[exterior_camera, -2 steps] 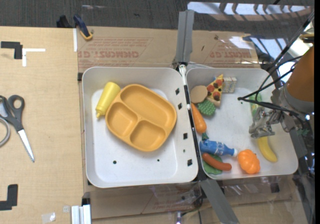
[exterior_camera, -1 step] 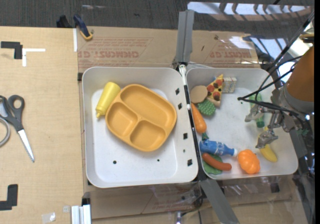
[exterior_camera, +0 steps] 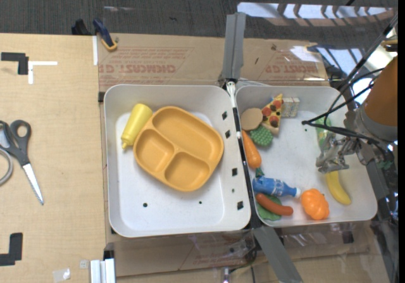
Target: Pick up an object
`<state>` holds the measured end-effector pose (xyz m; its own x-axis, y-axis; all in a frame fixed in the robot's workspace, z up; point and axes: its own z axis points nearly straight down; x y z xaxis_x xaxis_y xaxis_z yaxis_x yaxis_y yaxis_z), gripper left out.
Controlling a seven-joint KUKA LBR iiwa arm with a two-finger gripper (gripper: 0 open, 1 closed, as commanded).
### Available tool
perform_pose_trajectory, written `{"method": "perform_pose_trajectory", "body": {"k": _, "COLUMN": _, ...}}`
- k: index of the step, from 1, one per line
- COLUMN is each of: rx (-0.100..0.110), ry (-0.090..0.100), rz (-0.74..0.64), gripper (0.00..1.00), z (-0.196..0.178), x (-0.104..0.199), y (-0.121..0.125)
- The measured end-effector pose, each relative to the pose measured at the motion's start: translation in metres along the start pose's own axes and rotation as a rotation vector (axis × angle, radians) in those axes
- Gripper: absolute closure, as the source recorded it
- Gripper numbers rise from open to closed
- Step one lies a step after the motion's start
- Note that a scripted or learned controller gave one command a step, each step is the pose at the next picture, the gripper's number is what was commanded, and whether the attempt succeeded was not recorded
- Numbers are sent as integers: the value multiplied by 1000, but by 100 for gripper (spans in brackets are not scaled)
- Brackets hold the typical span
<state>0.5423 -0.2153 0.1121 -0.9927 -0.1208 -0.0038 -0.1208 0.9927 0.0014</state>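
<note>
In the right bin (exterior_camera: 294, 158) lie several toy foods: a pizza slice (exterior_camera: 273, 113), a cracker block (exterior_camera: 290, 107), a brown cookie (exterior_camera: 251, 118), a green leafy piece (exterior_camera: 262, 137), a carrot (exterior_camera: 252, 151), a blue bottle (exterior_camera: 275, 187), a red sausage on a green piece (exterior_camera: 274, 206), an orange fruit (exterior_camera: 315, 204) and a banana (exterior_camera: 337, 187). My gripper (exterior_camera: 331, 160) hangs low over the right side of this bin, just above the banana's top end. A green item (exterior_camera: 324, 139) sits partly hidden behind it.
The left bin (exterior_camera: 171, 218) holds a yellow divided plate (exterior_camera: 178, 147) and a yellow bottle (exterior_camera: 135, 123). Scissors (exterior_camera: 22, 155) lie on the bench far left. A blue clamp (exterior_camera: 104, 35) sits at the back. Black cables (exterior_camera: 354, 95) cross above the right bin.
</note>
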Motion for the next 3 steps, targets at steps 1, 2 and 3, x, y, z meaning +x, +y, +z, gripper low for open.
{"method": "perform_pose_trajectory", "body": {"k": 1, "rx": 0, "ry": 0, "rz": 0, "gripper": 0, "z": 0, "x": 0, "y": 0}}
{"method": "perform_pose_trajectory", "body": {"k": 2, "rx": 0, "ry": -1, "rz": -1, "gripper": 100, "z": -7, "x": -1, "y": 0}}
{"method": "perform_pose_trajectory", "body": {"k": 3, "rx": 0, "ry": -1, "rz": -1, "gripper": 0, "z": -7, "x": -1, "y": 1}}
